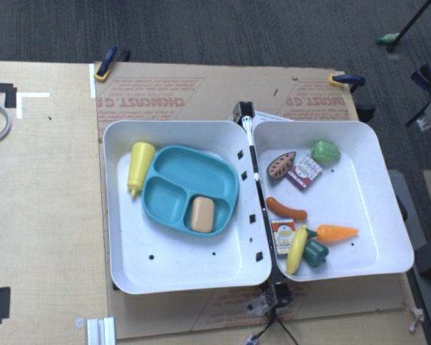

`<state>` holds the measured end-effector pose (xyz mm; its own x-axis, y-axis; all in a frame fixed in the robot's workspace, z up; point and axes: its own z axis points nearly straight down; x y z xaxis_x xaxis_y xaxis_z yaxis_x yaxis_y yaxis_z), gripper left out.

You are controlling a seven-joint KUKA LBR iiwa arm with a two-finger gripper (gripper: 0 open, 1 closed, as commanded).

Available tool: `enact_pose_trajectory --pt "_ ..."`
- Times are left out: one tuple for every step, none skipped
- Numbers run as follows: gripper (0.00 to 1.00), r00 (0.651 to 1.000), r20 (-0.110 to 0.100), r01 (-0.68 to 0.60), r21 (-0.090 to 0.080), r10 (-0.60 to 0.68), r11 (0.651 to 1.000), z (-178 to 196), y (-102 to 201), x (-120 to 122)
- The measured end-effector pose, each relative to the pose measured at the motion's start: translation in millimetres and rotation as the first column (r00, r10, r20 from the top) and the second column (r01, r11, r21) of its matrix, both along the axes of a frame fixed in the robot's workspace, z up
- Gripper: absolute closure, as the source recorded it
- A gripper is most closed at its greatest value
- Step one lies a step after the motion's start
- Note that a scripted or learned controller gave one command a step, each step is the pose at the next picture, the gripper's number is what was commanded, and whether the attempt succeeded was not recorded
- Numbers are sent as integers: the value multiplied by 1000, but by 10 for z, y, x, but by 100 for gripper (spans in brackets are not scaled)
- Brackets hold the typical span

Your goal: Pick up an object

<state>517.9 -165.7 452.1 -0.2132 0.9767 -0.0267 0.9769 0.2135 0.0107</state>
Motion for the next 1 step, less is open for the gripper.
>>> enact_pose_trajectory --pt "100 1000 2 -2 -2 2 1000 97 -2 11"
